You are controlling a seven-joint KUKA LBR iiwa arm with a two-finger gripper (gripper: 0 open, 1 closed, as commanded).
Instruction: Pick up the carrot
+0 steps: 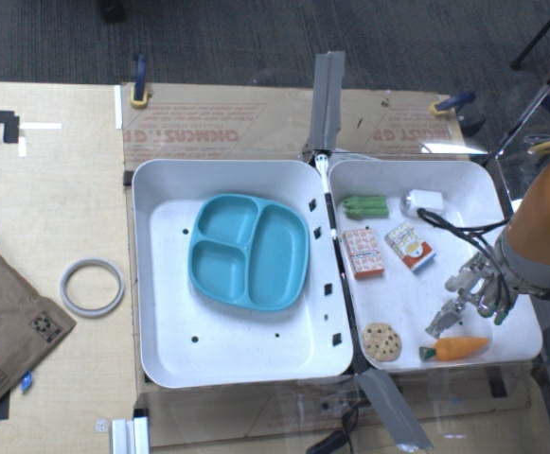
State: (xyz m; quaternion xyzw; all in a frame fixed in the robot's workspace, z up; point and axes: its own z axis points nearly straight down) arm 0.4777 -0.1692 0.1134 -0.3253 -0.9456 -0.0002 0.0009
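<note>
The carrot, orange with a green stub at its left end, lies flat near the front edge of the right bin. My gripper hangs just above and slightly behind it, fingers pointing down-left toward the bin floor. The fingers look spread apart, and nothing sits between them. The carrot rests on the bin floor, apart from the fingertips.
In the right bin lie a cookie, a red-and-white box, a small orange-and-white carton, a green item and a white object. The left bin holds a blue divided plate. A tape ring lies on the bench at left.
</note>
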